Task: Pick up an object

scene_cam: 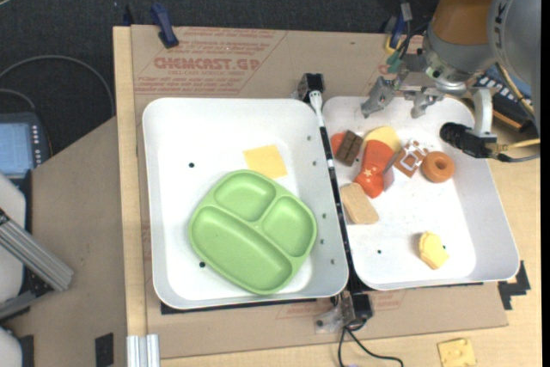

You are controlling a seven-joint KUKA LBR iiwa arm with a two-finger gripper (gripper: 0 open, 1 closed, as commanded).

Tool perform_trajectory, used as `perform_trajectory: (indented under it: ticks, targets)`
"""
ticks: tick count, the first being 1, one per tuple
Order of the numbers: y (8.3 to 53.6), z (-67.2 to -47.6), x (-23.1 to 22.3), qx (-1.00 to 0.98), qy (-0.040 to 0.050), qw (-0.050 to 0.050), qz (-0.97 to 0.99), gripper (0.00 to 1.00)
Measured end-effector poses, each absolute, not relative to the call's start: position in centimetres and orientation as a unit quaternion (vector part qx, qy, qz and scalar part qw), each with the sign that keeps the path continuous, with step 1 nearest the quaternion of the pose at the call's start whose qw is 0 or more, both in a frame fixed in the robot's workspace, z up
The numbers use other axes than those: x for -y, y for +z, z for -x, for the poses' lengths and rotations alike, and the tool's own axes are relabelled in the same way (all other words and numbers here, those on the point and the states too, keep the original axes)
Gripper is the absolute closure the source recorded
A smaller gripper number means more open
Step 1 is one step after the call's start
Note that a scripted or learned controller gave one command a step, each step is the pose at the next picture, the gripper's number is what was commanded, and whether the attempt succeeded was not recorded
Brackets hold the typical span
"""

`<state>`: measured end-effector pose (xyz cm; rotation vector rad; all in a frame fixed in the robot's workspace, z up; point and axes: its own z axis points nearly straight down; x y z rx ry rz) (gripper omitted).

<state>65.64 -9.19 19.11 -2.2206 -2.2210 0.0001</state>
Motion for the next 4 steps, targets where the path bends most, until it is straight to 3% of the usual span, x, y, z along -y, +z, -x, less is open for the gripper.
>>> perform_trajectory:
  ticks: [1, 2, 3, 4]
  targets:
    - [11.7, -59.8, 14.1, 0.705, 0.0039, 0.004, 0.709, 0.0]
    - [10.4, -66.6, 10.6, 0.708, -0.0087, -0.015, 0.706, 0.0]
    - [9.1, -65.8, 10.5, 0.707, -0.0004, -0.002, 0.707, 1.0]
    - [13.3, -57.1, 14.4, 0.705, 0.0006, 0.002, 0.709, 1.0]
